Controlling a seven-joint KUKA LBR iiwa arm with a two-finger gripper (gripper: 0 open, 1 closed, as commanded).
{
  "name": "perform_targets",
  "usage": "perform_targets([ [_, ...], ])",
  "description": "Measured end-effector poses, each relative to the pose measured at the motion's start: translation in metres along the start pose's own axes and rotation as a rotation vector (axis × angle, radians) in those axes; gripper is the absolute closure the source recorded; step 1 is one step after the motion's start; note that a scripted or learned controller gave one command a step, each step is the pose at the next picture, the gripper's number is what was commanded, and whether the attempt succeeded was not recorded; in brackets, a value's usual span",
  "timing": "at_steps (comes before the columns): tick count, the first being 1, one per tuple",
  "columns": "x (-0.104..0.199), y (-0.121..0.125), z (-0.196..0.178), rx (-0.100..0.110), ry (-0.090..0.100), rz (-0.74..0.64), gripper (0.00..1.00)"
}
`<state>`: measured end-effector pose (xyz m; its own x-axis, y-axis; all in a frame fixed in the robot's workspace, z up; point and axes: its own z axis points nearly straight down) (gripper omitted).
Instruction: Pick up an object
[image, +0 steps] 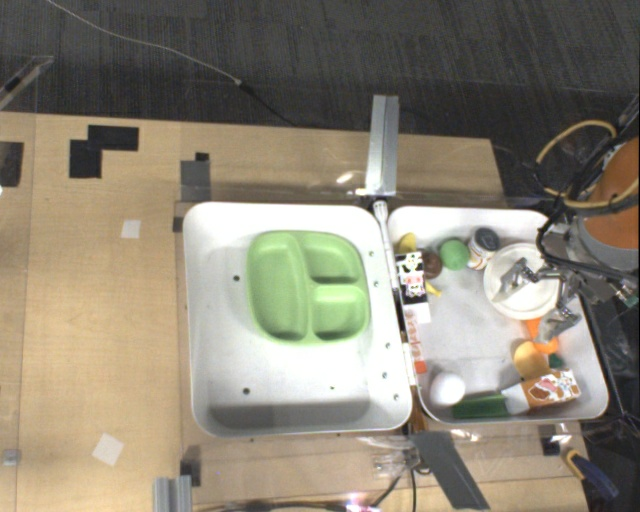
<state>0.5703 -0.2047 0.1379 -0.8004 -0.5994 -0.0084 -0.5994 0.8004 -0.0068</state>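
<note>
The hand (535, 292) was seen low over the right bin (455, 345), above a white round dish (520, 290) near the bin's far right side. Whether the hand was open or closed could not be told, since its metal parts were blurred against the dish. No object was seen held. The nearest candidates were judged to lie just toward the camera from the hand: an orange piece (530, 353) and a printed carton (552, 388). A green ball (455, 253) lay to the left of the hand, well apart. A green bottle (485, 405) lay along the near wall, long axis left to right. The left bin (210, 300) held a green divided tray (307, 285). The arm (610, 215) was cut off at the right.
</note>
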Motion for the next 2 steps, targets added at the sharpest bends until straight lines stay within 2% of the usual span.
perform_targets([
  [1, 0.0281, 0.0199, 0.0415, 0.002, 0.0, -0.035, 0.0],
  [2, 0.0354, 0.0262, 0.0458, 0.008, -0.006, -0.005, 0.0],
])
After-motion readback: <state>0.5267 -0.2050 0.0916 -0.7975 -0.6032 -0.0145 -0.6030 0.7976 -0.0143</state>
